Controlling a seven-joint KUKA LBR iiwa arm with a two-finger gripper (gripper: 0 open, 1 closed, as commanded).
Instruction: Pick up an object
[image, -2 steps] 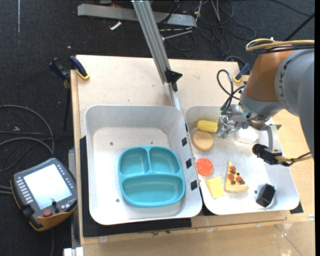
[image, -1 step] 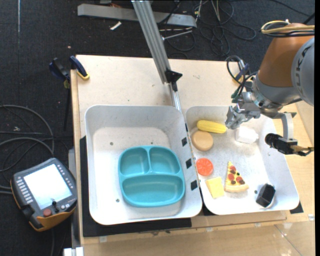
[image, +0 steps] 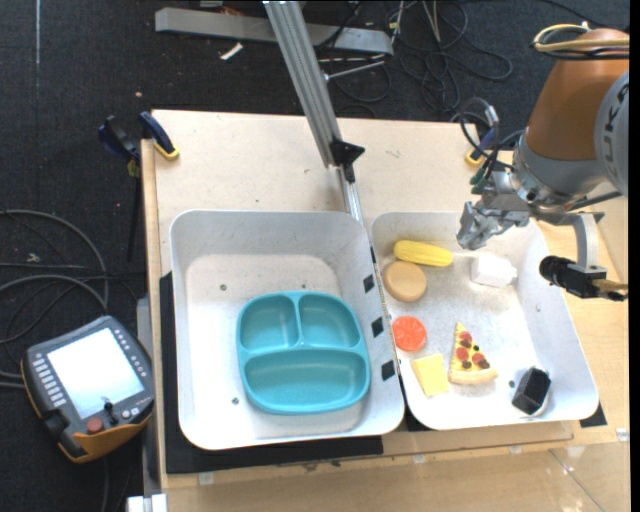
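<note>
Black block (image: 531, 390) hugs the right bin's (image: 560, 320) near rim; hand (image: 474, 232), grip unclear, hovers by the banana (image: 422, 253).

Two white bins (image: 190, 300) sitting side by side, one blue tray (image: 300, 352), one banana (image: 422, 253), one bun (image: 406, 281), one tomato slice (image: 408, 332), one cheese wedge (image: 431, 375), one pizza slice (image: 468, 355), one white block (image: 493, 269), one black object (image: 531, 390)

Your one fixed camera: high above pale wooden bench (image: 250, 150), slanting down, both shallow white plastic bins (image: 200, 250) framed.
</note>
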